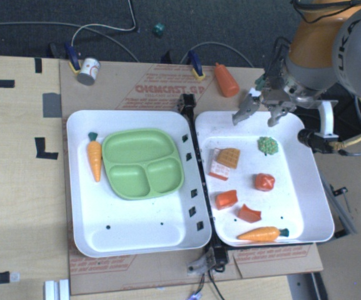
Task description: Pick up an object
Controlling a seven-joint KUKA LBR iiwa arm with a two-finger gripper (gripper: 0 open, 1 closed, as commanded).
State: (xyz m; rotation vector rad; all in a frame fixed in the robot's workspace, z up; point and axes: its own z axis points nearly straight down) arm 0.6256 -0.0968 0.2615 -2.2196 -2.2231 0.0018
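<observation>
The gripper (260, 112) hangs with its two fingers spread apart and nothing between them over the far edge of the right bin (305, 186). Just nearer than the gripper in that bin lies a green broccoli piece (268, 145), then a red tomato (264, 182). A waffle (228, 157) lies left of the broccoli piece, a carrot (262, 234) by the near rim.

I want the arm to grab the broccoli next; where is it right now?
The broccoli lies in the right bin, near its far right corner, just below the open pincer and above the red tomato.
</observation>
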